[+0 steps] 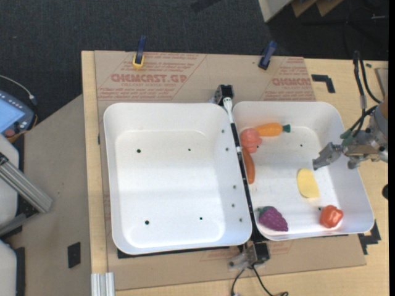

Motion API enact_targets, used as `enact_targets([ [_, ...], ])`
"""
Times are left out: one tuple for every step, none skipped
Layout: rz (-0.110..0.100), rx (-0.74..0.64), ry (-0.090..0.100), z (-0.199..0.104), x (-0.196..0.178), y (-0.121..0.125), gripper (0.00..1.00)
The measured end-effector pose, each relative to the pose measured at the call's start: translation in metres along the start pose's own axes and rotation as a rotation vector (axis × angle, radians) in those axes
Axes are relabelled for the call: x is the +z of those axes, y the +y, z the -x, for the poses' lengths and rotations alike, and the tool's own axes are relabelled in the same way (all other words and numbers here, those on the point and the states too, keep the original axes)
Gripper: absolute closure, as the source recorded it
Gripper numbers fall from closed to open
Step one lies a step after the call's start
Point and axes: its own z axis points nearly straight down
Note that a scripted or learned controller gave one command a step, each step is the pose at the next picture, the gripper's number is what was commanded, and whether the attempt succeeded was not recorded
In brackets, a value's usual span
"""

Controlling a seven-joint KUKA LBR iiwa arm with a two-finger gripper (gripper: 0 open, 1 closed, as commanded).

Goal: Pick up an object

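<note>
Camera view, looking down at a slant.

Surface (185,73): brown board with red lettering along the far edge, carrying two shallow white bins side by side. A yellow-and-blue clamp (139,57) and a blue clamp (268,55) sit on its far edge.

Left bin (123,159): bare white floor with a few small dark dots.

Right bin (327,119): holds all the loose objects.
- Orange carrot (270,129) with a green tip, lying at the far side.
- Pinkish-red round fruit (250,139) at the far left, just beside the carrot's blunt end and against the dividing wall.
- Long orange piece (249,166) lying along the left wall, just nearer than the round fruit.
- Yellow lemon-like piece (308,183) near the middle, slightly right.
- Purple grape bunch (273,218) at the near left corner.
- Red pepper (331,216) at the near right corner.

Tool (324,159): reaches in from the right over the right bin's right side, grey fingertip pointing left and down. It hangs just beyond the yellow piece, apart from it. Nothing seen between the fingers; whether they are spread or closed, I cannot tell.
</note>
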Motion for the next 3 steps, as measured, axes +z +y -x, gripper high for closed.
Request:
enact_targets([
  [-0.011,0.006,0.003,0.042,0.102,-0.028,0.0],
  [0.003,0.002,-0.002,0.04,0.086,-0.024,1.0],
  [0.007,-0.002,-0.003,0.032,0.011,-0.025,1.0],
])
